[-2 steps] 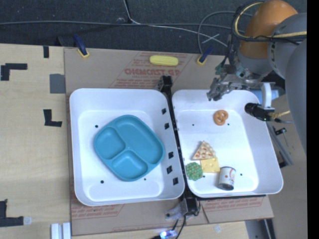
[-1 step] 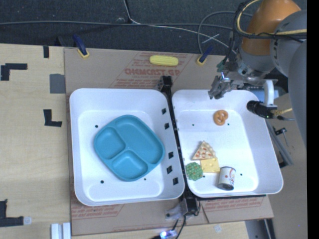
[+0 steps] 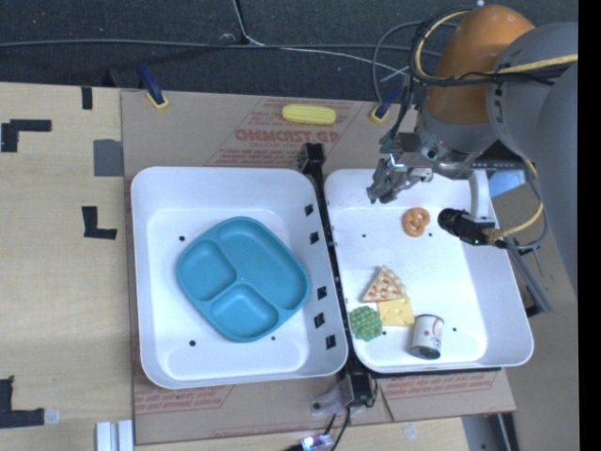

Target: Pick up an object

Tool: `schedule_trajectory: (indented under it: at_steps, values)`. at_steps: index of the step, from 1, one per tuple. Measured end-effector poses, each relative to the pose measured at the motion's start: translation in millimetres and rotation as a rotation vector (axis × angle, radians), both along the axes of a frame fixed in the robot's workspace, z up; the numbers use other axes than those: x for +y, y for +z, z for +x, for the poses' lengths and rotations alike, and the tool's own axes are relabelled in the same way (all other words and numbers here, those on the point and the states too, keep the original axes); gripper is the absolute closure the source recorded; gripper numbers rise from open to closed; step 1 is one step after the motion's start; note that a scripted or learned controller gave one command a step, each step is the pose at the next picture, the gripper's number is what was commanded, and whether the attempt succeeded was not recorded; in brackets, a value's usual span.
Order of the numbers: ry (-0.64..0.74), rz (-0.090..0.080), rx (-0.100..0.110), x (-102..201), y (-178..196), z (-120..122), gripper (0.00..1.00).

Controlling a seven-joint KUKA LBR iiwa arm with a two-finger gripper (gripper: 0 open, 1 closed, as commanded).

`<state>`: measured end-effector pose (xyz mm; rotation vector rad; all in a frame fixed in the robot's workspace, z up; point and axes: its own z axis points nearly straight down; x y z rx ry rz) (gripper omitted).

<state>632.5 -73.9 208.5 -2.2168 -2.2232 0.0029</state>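
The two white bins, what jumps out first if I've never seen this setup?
The big blue divided tray lying in the left bin catches the eye first. Next comes the grey arm's orange band at upper right, its pincer hovering over the right bin's far corner. Small toy foods cluster there: a pretzel, a pizza slice, and a small can.

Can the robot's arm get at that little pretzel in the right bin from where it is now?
Probably yes. The gripper hangs over the right bin's far end, and the pretzel lies alone just beside it, with bare floor around it and nothing lying between them.
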Motion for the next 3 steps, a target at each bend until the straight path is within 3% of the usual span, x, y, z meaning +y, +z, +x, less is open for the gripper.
schedule_trajectory:
  at_steps: [2, 3]
  values:
    - [0.001, 0.000, 0.002, 98, -10, -52, 1.00]
    - [0.001, 0.000, 0.001, 144, 6, -77, 1.00]
